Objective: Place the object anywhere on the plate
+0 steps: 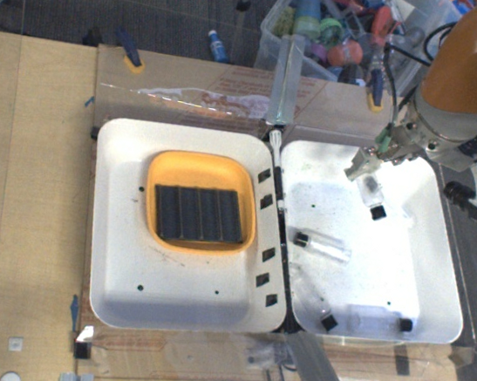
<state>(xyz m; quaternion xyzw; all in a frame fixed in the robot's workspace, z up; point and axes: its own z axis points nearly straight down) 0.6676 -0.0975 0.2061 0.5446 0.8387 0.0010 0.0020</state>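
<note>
An orange plate lies in the left bin. A dark ribbed rectangular block rests flat on it. My gripper hangs over the upper middle of the right bin, well to the right of the plate. Just below its tip is a small clear piece with a black end; whether the gripper touches it cannot be made out.
A clear tube with a black cap lies mid right bin. Another clear piece with black ends sits near that bin's front edge. A ridge with black clips divides the bins. A box of colourful items stands behind.
</note>
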